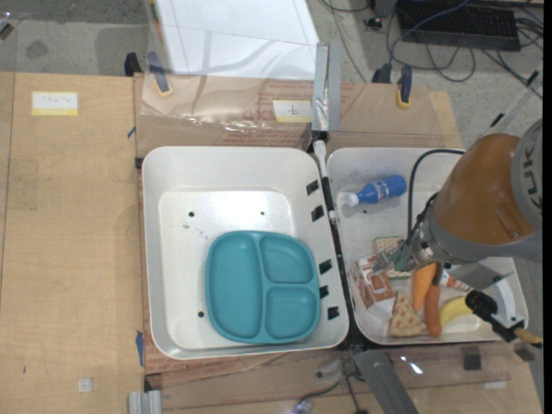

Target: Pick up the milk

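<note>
On the wooden bench, the right bin [509,158] holds the milk carton [373,280], lying near its front-left corner. The gripper [407,255] hangs just beside it, probably to reach it; its state I cannot tell.

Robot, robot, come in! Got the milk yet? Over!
Pincer down in right bin, over the food pile. Milk carton lying beside it, not seen gripped. Carrot, cracker, banana crowd close. Blue bottle apart.
</note>
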`<state>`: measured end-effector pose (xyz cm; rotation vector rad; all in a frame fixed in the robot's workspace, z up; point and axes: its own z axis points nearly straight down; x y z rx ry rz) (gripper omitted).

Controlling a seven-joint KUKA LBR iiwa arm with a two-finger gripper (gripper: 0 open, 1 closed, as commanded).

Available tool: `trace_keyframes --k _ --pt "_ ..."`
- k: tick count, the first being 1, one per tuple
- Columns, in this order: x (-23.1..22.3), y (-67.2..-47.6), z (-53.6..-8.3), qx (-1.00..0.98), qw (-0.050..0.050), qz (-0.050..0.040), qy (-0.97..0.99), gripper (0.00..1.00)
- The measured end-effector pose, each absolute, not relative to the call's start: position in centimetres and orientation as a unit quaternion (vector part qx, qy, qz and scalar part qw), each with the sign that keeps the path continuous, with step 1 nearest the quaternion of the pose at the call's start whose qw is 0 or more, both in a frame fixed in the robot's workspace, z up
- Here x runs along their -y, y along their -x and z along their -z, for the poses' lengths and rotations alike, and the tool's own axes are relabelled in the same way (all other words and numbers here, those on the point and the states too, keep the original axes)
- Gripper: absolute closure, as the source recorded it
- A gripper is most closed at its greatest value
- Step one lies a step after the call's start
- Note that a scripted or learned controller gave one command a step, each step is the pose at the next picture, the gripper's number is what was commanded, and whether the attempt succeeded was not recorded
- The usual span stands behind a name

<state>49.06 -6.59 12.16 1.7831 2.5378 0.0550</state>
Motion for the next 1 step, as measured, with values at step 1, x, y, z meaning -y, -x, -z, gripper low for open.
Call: trace_keyframes --k 1 --pt "0.64 -47.16 -19.15 -0.821 0.001 -0.0005 -0.571 1.0"
